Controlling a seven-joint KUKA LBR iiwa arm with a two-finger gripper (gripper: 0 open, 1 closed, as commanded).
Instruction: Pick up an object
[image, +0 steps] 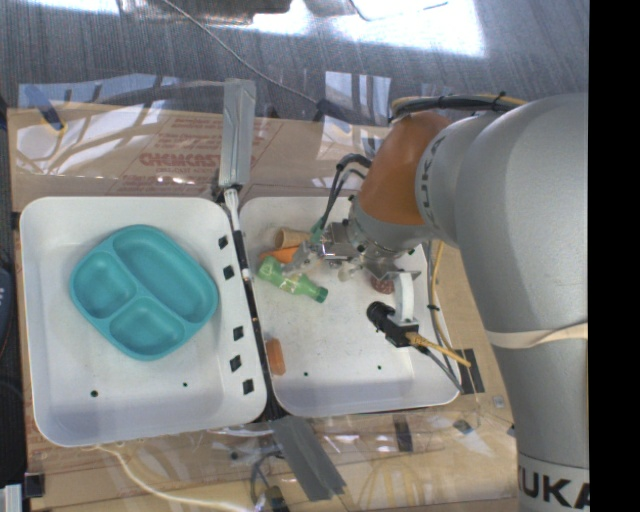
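Observation:
In the right bin (345, 398) a green bottle (292, 281) lies on its side near the upper left. Just above it are an orange piece (287, 254) and a tan cone-shaped piece (291, 238), close together. A small orange-brown piece (275, 355) lies against the bin's left wall, lower down. My gripper (335, 247) hangs low over the bin's upper middle, just right of the bottle and the orange piece. The wrist hides its tips, and nothing is visibly held.
The left bin (60, 400) holds a teal divided plate (143, 290). A divider with black clips (243, 320) runs between the bins. The grey arm (500, 230) covers the right bin's right side. Bare white floor shows in the right bin's lower half.

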